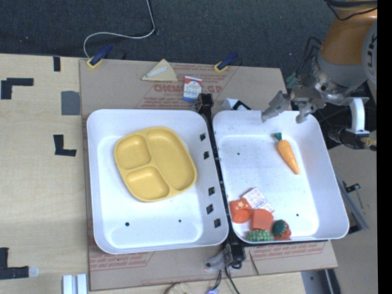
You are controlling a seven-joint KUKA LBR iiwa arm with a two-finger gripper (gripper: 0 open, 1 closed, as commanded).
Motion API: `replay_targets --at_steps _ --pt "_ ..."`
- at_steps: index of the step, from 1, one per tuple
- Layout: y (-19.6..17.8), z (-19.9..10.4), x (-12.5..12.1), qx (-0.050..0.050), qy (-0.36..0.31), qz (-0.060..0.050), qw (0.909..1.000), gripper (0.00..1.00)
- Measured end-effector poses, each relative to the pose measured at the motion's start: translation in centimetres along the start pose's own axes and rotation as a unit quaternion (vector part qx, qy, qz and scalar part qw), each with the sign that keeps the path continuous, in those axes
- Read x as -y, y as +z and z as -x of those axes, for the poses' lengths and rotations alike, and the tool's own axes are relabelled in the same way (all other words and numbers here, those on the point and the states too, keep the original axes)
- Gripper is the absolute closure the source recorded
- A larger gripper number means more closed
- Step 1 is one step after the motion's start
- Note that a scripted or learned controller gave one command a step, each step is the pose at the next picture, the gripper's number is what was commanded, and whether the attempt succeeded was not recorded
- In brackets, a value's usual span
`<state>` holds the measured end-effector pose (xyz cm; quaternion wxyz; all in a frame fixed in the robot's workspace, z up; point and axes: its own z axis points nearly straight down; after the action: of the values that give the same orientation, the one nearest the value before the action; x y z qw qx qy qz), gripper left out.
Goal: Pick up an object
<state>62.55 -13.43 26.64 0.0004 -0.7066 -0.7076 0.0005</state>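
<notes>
My gripper point(288, 111) hangs open over the far edge of the right bin point(318, 164), its two grey fingers spread apart with nothing between them. An orange toy carrot point(288, 154) with a green top lies in the bin just below and right of the gripper. At the bin's near edge sits a cluster of small toy foods: a red tomato piece point(240, 211), a white packet point(254, 197), an orange-red block point(263, 218), green peas point(260, 235) and a strawberry point(281, 228).
The left bin point(104, 164) holds a yellow divided plate point(154, 163). A black clip divider point(211, 164) runs between the bins. A small red and white carton point(192, 89) and a tan wedge point(160, 71) lie on the cardboard behind the bins.
</notes>
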Motion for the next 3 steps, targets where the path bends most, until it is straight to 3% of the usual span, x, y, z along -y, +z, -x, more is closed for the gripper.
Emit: replay_targets --at_steps 1,2,3 --pt "6.5 6.4 4.3 0.001 0.001 -0.001 1.0000 0.00" --pt "17.9 8.4 -2.2 0.001 0.000 0.004 1.0000 0.00" --pt "16.9 8.4 -2.2 0.003 -0.001 0.004 1.0000 1.00"
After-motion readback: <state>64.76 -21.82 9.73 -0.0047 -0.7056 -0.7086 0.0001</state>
